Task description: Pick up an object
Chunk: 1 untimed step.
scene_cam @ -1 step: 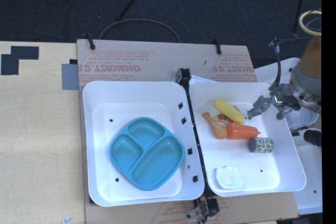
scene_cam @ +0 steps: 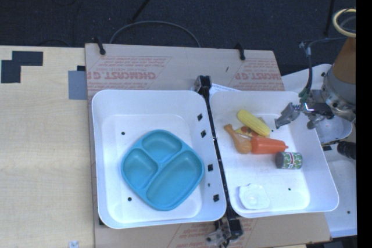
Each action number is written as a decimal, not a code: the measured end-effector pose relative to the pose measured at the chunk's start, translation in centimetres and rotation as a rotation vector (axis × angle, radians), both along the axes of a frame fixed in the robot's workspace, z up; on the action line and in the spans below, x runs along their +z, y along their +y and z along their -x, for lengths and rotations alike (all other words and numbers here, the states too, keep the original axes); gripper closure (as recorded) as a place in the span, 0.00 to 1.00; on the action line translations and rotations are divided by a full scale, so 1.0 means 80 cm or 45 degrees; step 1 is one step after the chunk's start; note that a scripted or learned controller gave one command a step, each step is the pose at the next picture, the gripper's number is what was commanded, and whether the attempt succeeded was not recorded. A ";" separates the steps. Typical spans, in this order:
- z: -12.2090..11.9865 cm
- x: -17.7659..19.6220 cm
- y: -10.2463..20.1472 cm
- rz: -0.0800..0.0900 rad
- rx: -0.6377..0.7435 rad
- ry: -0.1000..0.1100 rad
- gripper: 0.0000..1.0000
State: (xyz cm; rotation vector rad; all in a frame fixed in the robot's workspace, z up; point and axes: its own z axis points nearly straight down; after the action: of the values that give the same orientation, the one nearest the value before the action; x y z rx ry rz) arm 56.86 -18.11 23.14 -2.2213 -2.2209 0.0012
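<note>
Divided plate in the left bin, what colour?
Light blue, plain; the divided plate shows in the camera view.

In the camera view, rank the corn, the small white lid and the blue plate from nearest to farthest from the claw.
Measured from the claw, above the right bin's far right part:
1. Corn, yellow, right bin, just to the view's left of the claw.
2. Small white lid, right bin's near edge.
3. Blue plate, divided, in the left bin.
</note>
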 end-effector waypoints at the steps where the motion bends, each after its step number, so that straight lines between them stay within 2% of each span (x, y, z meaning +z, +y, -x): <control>1: -0.012 -0.065 -0.002 -0.002 0.001 0.007 0.00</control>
State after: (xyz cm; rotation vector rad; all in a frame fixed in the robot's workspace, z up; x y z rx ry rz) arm 57.78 -18.25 17.98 -2.2171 -2.2177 0.0055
